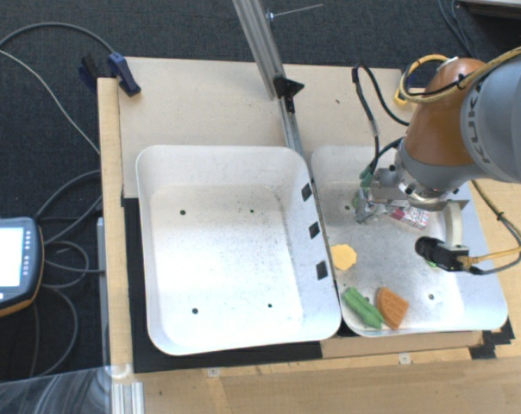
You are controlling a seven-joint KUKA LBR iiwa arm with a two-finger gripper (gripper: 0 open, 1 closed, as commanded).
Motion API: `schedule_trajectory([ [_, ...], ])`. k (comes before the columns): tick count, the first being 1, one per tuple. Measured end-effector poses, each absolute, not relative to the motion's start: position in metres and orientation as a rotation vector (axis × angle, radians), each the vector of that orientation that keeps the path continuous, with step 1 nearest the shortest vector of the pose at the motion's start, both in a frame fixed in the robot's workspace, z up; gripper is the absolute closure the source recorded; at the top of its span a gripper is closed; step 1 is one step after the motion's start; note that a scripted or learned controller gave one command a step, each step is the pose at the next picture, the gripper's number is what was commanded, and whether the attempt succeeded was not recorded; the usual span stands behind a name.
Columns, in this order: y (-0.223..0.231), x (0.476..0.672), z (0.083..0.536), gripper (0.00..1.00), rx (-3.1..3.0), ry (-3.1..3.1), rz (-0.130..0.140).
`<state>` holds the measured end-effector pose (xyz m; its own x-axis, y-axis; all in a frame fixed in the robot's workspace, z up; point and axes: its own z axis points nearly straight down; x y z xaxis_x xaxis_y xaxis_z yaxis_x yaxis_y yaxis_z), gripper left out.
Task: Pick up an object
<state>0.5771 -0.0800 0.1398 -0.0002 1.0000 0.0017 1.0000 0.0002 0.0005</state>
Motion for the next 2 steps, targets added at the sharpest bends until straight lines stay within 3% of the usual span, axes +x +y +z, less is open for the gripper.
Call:
schedule_trajectory([
  [2, -0.081, 0.574, 0.250, 1.00, -2.223, -2.227, -0.007],
])
